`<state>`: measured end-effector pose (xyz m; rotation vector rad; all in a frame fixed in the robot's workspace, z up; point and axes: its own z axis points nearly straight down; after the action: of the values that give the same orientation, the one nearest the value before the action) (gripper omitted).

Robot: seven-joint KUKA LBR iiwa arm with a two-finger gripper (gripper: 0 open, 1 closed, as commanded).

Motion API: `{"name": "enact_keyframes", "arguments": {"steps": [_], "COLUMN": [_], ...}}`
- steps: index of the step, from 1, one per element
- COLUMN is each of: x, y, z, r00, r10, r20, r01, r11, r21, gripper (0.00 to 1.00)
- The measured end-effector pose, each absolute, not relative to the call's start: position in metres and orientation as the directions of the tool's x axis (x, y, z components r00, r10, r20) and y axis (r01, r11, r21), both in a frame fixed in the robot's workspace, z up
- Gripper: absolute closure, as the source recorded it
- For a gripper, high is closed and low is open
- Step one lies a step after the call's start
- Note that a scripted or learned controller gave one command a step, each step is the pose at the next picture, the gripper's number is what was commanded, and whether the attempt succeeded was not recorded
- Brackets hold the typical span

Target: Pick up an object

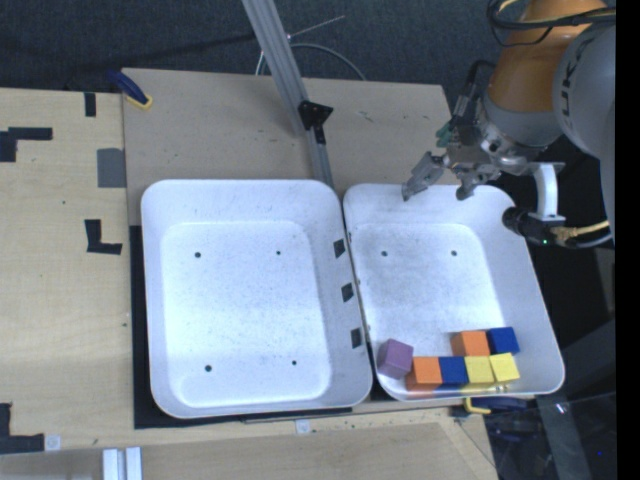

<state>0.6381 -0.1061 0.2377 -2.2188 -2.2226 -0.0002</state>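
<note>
Several small blocks lie along the near edge of the right bin [520, 278]: a purple block [396, 356], two orange blocks [427, 370] [469, 343], two blue blocks [453, 370] [502, 340] and two yellow blocks [481, 370] [504, 367]. My gripper [440, 186] hangs over the far rim of the right bin, well away from the blocks. Its two fingers [417, 182] are spread apart and open, with nothing between them.
The left bin [240, 298] sits beside the right one with black clips along their shared edge. A grey metal pole [283, 58] slants across the bench behind the bins. The arm's orange band [545, 38] is at the upper right.
</note>
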Motion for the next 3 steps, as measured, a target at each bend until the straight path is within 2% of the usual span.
{"name": "enact_keyframes", "arguments": {"steps": [1, 2, 3], "x": [0.658, 0.663, 0.628], "y": [-0.102, -0.093, -0.047], "z": [0.163, 0.086, 0.197], "r00": [-0.002, -0.002, -0.005], "r10": [1.0, 1.0, 1.0], "r20": [0.0, 0.0, 0.001], "r01": [1.0, 1.0, 1.0], "r11": [0.002, 0.002, 0.005], "r21": [-0.008, -0.008, 0.006], "gripper": [0.0, 0.0, 0.0]}}
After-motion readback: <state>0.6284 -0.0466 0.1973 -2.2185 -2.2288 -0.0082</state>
